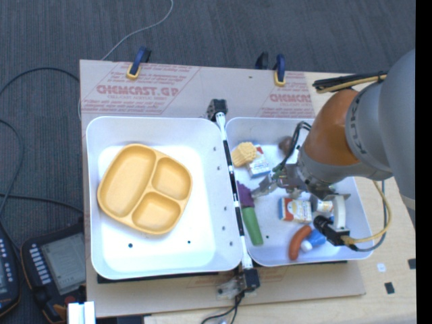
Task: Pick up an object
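smooth three-compartment yellow plastic tray [145,187]

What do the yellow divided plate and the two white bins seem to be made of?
The yellow divided plate looks like moulded plastic with a matte to slightly satin finish: one even colour, rounded edges, three smooth compartments pressed into one piece. The left bin and the right bin also look like plastic, smooth and slightly glossy, with rounded corners and thin raised rims. Coated metal cannot be ruled out from this view.
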You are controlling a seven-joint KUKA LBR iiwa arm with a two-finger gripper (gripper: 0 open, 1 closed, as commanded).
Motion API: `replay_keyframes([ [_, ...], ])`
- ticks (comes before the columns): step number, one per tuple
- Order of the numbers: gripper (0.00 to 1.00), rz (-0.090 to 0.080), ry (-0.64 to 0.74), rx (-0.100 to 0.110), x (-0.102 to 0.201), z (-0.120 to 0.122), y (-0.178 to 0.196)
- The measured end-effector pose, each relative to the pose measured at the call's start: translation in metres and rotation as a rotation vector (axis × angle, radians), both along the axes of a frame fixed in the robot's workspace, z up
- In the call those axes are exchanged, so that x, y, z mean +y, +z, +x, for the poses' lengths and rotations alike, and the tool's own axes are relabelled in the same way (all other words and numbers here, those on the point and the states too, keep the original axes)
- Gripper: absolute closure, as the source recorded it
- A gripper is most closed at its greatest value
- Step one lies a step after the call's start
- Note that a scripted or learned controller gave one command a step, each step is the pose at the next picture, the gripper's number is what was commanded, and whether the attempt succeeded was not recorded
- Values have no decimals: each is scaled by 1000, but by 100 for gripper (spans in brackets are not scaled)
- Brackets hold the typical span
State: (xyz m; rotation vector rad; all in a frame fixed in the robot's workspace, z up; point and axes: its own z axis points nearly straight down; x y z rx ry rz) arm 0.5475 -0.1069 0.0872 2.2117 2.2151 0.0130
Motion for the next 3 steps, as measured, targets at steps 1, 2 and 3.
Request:
replay_keyframes([
  [1, 100, 1, 1, 5, 0, 1, 7],
  [2, 0, 1, 1, 5, 0, 0, 7],
  [3, 100, 3, 3, 10, 1, 0, 13],
])
